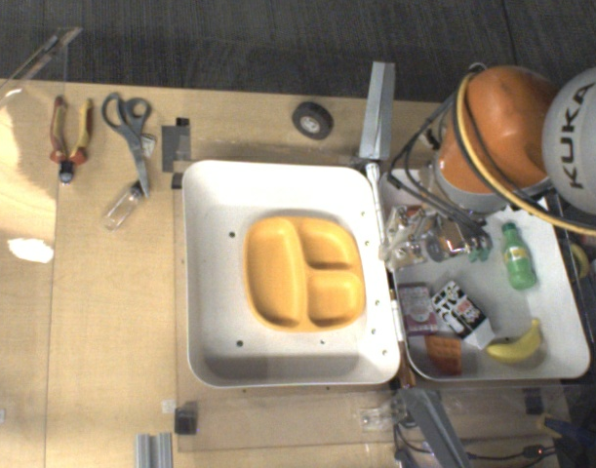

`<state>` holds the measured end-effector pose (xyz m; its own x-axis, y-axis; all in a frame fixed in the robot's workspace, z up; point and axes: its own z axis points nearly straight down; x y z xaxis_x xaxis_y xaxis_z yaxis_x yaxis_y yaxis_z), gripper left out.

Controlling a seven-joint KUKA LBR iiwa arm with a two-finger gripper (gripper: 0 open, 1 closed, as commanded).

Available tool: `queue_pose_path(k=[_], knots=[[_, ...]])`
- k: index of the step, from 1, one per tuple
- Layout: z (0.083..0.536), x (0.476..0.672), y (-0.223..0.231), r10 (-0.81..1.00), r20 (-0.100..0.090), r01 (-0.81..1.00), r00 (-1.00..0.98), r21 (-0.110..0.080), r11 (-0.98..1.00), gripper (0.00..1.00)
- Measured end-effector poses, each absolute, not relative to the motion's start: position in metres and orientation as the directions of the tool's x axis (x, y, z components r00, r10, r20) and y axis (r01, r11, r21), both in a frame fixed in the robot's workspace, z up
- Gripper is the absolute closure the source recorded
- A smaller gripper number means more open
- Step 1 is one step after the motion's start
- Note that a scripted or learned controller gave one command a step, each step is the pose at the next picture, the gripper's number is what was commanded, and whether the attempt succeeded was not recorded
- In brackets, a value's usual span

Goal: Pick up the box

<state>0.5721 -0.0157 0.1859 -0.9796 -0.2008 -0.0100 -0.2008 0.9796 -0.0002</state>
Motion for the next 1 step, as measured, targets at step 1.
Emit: queue_pose_path(k=[1], knots=[[0.1939, 0.5786, 0.0050, 0.353, -0.007, 0.353, -0.936, 0.004, 0.936, 1.00]])
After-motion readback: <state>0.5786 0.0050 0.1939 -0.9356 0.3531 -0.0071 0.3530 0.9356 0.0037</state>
